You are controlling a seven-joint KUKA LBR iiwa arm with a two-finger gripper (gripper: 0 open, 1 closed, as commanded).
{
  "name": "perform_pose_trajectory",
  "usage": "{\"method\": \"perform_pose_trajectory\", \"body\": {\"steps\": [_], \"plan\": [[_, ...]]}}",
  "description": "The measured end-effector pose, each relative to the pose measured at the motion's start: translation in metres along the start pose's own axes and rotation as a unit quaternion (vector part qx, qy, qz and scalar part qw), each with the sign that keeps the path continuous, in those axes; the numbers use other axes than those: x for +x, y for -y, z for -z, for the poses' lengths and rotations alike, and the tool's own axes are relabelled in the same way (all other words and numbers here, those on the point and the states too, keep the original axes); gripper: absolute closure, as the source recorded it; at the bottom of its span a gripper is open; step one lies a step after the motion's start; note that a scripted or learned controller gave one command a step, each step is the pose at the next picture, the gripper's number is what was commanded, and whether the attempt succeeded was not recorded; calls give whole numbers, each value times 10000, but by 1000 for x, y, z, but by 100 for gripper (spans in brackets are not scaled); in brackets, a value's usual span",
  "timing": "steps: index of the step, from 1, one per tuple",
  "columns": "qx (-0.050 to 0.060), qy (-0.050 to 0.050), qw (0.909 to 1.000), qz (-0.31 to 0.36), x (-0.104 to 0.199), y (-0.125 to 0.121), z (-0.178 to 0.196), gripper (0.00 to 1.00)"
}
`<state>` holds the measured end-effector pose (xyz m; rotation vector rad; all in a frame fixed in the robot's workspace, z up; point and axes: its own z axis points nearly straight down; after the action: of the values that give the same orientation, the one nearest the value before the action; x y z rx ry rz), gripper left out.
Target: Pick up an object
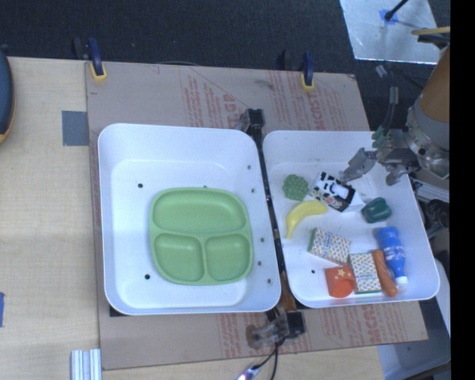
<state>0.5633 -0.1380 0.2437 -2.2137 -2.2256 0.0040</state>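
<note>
Hovering at right-bin upper edge, pincer (378, 163) spread wide, holding nothing, nearest the black-and-white toy (333, 191): light, stiff, likely slick, grab across its narrow middle.

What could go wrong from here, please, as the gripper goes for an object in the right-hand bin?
1. The toys are crowded: the black-and-white cow touches the banana, so a grasp may nudge both.
2. The gripper hangs near the right bin's far rim and might clip it.
3. The blue bottle lies beside the carrot; either may roll away.
</note>
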Motion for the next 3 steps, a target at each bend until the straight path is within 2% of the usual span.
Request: {"method": "perform_pose_trajectory", "body": {"steps": [1,2,3], "plan": [[-45,3,10000,13,20,-70,-154,0],[-51,1,10000,-7,-22,-97,-147,0],[-42,12,10000,-36,-77,-2,-147,0]]}}
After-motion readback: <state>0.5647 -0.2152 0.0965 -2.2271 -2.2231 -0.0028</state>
